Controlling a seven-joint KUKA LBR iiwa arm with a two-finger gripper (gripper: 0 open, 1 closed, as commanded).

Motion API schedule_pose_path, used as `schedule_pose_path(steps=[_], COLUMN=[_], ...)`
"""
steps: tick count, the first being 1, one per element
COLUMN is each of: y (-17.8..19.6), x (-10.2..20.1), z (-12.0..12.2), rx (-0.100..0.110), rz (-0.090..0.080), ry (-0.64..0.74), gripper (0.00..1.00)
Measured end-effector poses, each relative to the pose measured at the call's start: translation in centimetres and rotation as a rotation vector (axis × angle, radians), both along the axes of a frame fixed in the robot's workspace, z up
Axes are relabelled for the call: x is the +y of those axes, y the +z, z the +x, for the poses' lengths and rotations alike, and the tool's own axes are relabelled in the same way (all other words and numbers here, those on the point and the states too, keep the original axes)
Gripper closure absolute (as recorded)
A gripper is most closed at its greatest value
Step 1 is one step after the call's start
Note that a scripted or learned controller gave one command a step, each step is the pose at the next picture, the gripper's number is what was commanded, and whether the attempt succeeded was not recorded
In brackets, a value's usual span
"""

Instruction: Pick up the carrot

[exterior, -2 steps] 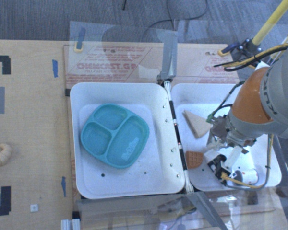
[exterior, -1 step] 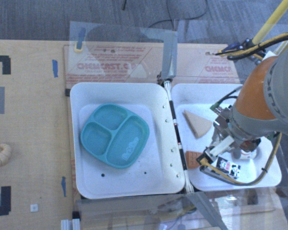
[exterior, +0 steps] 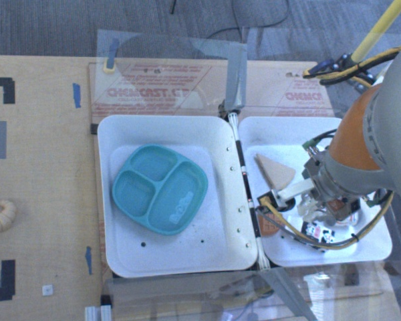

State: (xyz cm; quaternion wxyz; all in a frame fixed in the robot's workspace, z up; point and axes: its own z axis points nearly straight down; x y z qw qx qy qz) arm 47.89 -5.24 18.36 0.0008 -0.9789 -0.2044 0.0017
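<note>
Surface [exterior: 40,172]: pale tan wood grain, with black corner marks and a grey square near its left edge.
Left bin [exterior: 120,253]: white, a few dark specks on its floor.
Right bin [exterior: 281,136]: white, same as the left bin beside it.
Plate [exterior: 160,189]: teal, plain, three compartments, lying in the left bin.
Wedge [exterior: 275,170]: light tan, in the right bin near the wall shared with the left bin.
Arm [exterior: 381,139]: grey, with an orange band.
Cables [exterior: 344,69]: yellow and black, beyond the right bin.
Tape strips [exterior: 76,94]: blue, left of the left bin.
Curved piece [exterior: 1,217]: cream, far left of the left bin.
Floor [exterior: 67,12]: dark grey.
</note>
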Motion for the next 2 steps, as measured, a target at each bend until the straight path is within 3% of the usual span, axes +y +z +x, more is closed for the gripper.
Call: schedule_pose_path(steps=[1, 2], y=[0.0, 2.8], x=[6.0, -4.0], z=[0.6, 1.3], rx=[0.001, -0.001], rz=[-0.001, 0.0], ry=[-0.205, -0.084], gripper=[1.0, 1.0])
